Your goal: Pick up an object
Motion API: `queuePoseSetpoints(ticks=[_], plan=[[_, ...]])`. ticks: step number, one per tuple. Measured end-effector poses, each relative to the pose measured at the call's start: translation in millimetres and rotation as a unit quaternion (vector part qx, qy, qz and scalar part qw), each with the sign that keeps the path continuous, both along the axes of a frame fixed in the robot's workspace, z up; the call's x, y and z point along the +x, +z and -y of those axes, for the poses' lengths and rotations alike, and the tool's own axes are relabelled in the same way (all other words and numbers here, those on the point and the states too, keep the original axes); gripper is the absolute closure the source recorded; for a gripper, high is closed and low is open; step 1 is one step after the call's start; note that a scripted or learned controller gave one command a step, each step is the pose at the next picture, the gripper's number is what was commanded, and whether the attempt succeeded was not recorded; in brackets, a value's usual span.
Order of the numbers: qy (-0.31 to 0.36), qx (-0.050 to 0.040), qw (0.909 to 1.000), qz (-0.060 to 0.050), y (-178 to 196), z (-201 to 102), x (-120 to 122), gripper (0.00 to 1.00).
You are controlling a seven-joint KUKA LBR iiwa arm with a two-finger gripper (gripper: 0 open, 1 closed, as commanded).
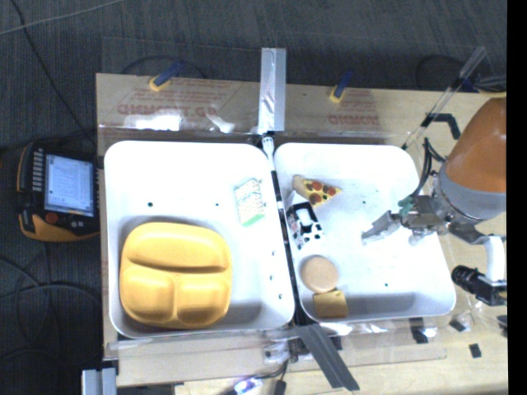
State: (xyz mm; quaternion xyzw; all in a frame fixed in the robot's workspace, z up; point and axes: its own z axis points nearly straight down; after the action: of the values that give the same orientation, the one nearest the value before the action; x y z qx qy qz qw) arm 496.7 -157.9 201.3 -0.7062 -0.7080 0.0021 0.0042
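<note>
While bread (174,271) fills one bin (165,159), pizza (316,189) occupies another (379,159).

In the left bin, a large yellow bread-shaped block (175,271) is laid flat at 7 o'clock, and a small green-and-white packet (249,201) at 2 o'clock. In the right bin, a pizza slice (316,189) is seen at 10 o'clock, a black-and-white item (303,223) at 9, and a round tan disc (319,273) touching a brown block (330,304) at 7.
</note>
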Motion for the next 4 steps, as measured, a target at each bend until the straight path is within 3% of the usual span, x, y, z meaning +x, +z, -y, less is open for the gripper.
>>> queuePoseSetpoints(ticks=[1,2,3,4], plan=[[-0.040,-0.0013,0.9992,0.001,-6.8,64.9,83.3,0.00],[-0.530,-0.0076,0.8478,0.000,94.6,45.7,64.8,0.00],[-0.601,-0.0079,0.7995,0.000,229.5,63.2,72.0,0.00],[-0.599,-0.0080,0.8009,-0.001,187.9,58.4,104.5,0.00]])
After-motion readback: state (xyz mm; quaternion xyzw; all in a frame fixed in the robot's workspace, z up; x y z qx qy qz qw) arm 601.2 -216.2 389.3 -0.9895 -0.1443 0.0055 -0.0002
